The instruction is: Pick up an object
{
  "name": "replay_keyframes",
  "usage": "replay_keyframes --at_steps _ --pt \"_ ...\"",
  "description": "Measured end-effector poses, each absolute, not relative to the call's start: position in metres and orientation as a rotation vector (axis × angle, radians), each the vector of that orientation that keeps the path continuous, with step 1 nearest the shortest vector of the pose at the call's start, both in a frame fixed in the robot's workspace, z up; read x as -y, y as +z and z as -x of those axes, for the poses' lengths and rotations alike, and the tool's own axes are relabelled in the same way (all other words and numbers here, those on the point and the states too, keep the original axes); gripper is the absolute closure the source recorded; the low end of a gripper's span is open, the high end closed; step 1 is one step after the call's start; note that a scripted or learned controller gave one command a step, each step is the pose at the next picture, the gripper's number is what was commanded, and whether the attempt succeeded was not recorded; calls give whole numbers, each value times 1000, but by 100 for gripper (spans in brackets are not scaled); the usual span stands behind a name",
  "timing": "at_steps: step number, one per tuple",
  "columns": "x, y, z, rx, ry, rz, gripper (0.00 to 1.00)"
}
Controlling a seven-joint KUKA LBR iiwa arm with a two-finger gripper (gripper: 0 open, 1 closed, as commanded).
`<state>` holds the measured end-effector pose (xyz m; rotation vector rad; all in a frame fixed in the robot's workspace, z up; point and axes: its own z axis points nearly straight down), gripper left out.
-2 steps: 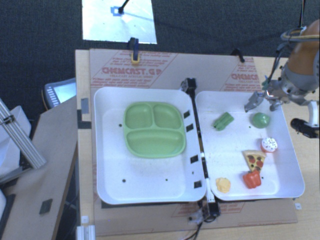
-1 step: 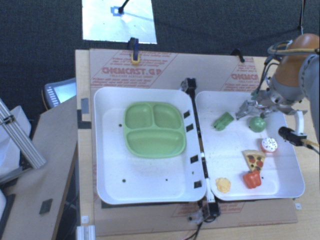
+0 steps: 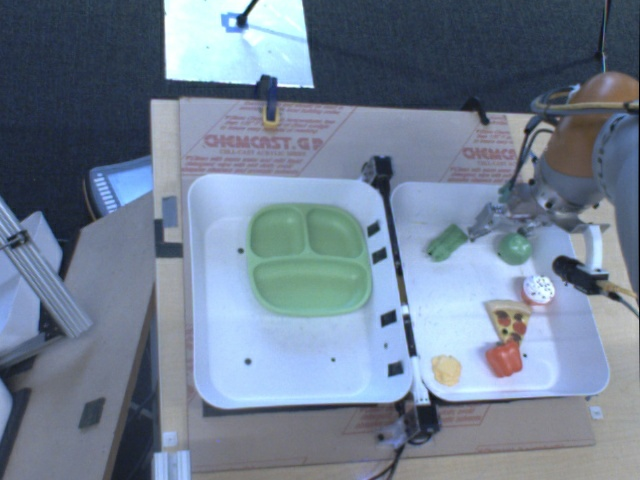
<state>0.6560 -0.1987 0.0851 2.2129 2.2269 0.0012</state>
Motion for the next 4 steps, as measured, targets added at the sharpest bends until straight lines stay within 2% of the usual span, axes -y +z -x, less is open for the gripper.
replay_keyframes --at_steps 1,4 --pt "199 97 -657 -2226 4 -2207 100" --pt "206 266 -641 -2218 5 -2215 100"
